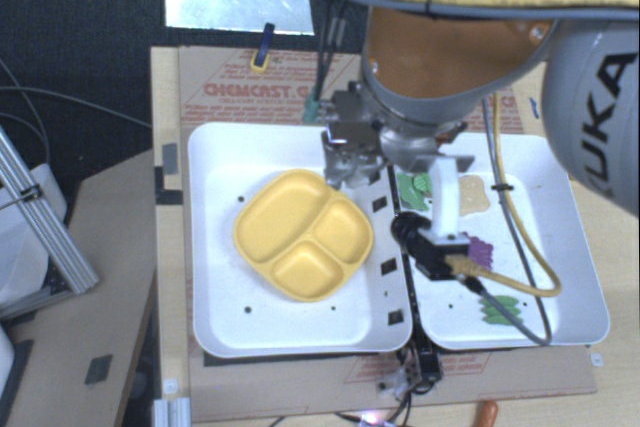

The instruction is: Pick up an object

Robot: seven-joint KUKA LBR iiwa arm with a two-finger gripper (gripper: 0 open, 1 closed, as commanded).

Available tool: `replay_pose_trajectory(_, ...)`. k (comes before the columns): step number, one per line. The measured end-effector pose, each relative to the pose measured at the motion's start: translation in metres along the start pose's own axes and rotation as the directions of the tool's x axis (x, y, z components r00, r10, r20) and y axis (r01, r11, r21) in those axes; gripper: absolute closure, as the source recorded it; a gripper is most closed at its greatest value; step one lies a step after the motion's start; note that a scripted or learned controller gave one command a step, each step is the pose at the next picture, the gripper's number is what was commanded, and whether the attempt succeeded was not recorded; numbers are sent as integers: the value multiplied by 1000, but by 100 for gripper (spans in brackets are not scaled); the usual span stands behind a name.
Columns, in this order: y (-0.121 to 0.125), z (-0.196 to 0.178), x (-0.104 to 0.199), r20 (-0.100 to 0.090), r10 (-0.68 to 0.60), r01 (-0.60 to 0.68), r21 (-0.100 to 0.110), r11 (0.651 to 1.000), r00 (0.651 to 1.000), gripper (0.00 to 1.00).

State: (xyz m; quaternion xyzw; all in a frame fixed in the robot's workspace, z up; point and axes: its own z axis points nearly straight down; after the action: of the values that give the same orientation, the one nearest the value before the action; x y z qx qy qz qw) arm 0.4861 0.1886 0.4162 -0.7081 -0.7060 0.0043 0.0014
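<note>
— Done so far?

— Nothing that could be called picked. Yellow divided plate (pixel 303 233) lying flat on the floor of the left bin (pixel 215 315), not raised at any edge. Small pieces in the right bin (pixel 580 305) lying down too: a green piece (pixel 412 185), a beige piece (pixel 472 197), a purple piece (pixel 480 250) and a leafy green piece (pixel 500 310) nearer the front.

— Left to do, then?

— By the look of it, the whole job: settling on one thing, closing on it, lifting it clear of the bin.

— And the gripper (pixel 350 157)?

— Hanging low under the big orange wrist, over the back of the left bin, close to the wall shared with the right one. Open or closed: cannot tell, with the business end masked by the metal housing and the wrist above. Nothing seen caught in it.

— Closest candidate?

— The plate, judging by position. Its upper right rim just beside the gripper, perhaps touching, though impossible to say from this slant. Most of the plate off to the lower left. Green piece near on the other side, across the wall; purple and leafy pieces well apart.
</note>
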Motion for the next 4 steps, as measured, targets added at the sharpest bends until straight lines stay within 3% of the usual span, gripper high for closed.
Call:
replay_pose_trajectory(1,1,-17,3,-7,-5,5,-12,1000,1000,100)
replay_pose_trajectory(2,1,34,13,-4,-6,6,-6,1000,1000,100)
replay_pose_trajectory(3,1,103,0,-2,-2,2,-3,1000,1000,100)
replay_pose_trajectory(4,18,1,49,-11,-11,11,-21,1000,1000,100)
